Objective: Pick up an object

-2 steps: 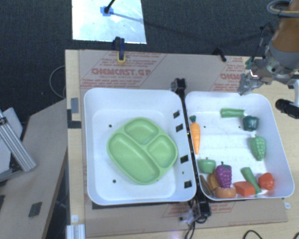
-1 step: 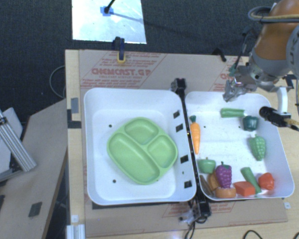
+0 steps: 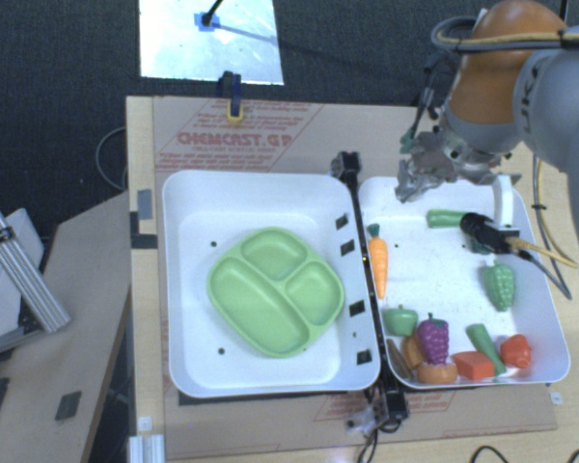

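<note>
The pick has not happened yet, as far as can be judged. The pincer (image 3: 417,183) hangs over the top left corner of the right bin (image 3: 550,328), with nothing visible between its tips; whether it is apart or together I cannot tell from this slant. Every candidate lies in that bin: a carrot (image 3: 376,264) along the left wall, a green cucumber (image 3: 446,219) just right of the pincer, green grapes (image 3: 500,285) toward the right, and a cluster at the bottom with purple grapes (image 3: 432,339) and a tomato (image 3: 516,351). The left bin (image 3: 188,355) holds a green tray (image 3: 275,292). Descent, closing and lift all remain.
</note>
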`<state>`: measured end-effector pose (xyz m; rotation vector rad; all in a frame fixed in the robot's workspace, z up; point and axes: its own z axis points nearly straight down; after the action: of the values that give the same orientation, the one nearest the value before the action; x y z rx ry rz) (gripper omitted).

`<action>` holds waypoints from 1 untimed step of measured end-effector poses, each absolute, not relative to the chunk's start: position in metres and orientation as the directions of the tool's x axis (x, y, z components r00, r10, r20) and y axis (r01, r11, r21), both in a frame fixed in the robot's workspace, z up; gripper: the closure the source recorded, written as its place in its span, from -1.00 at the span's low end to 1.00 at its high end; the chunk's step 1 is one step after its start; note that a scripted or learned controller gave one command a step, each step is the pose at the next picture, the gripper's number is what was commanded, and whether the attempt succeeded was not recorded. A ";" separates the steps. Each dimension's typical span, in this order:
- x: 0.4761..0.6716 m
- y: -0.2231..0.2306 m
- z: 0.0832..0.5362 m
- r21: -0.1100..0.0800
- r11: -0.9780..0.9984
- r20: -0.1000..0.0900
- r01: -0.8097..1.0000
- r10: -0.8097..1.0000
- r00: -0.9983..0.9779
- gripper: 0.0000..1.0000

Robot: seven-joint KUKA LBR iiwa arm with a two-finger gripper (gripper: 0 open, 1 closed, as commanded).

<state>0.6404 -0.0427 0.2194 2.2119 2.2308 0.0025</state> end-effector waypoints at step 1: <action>0.645 -0.022 0.216 0.002 0.007 0.000 1.000 1.000 -0.007 1.00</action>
<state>0.6451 -0.0220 0.2156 2.2129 2.2278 0.0029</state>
